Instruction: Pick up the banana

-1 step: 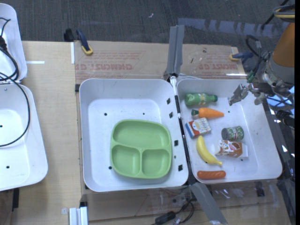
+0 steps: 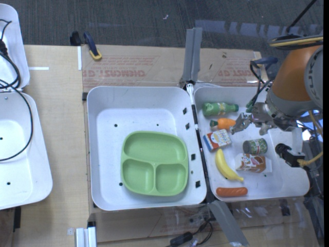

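The yellow banana (image 2: 226,166) lies in the right bin (image 2: 288,189), near its left wall, pointing from upper left to lower right. My gripper (image 2: 241,123) hangs above the bin's middle, just right of an orange carrot (image 2: 224,122) and well beyond the banana. Its fingers stand apart with nothing between them. The grey arm with its orange band (image 2: 293,81) comes in from the right.
Around the banana in the right bin are a green bottle (image 2: 220,108), a small carton (image 2: 218,139), a can (image 2: 255,147), a red-and-white packet (image 2: 251,163) and a sausage (image 2: 232,192). The left bin (image 2: 103,138) holds a green divided plate (image 2: 154,163).
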You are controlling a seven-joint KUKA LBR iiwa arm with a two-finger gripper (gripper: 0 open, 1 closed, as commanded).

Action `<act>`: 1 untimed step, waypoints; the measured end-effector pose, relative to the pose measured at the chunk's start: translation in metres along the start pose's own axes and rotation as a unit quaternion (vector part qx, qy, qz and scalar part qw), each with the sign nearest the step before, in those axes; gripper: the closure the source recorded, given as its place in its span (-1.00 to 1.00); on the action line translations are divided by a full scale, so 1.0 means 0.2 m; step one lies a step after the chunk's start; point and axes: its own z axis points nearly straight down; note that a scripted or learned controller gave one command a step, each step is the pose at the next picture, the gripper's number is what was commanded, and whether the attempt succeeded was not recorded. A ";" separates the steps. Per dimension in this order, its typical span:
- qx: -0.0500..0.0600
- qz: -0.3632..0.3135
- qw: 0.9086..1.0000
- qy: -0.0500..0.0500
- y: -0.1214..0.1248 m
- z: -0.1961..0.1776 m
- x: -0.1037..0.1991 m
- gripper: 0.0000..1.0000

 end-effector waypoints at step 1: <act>0.000 0.009 1.000 0.000 -0.33 -0.29 0.37 -1.00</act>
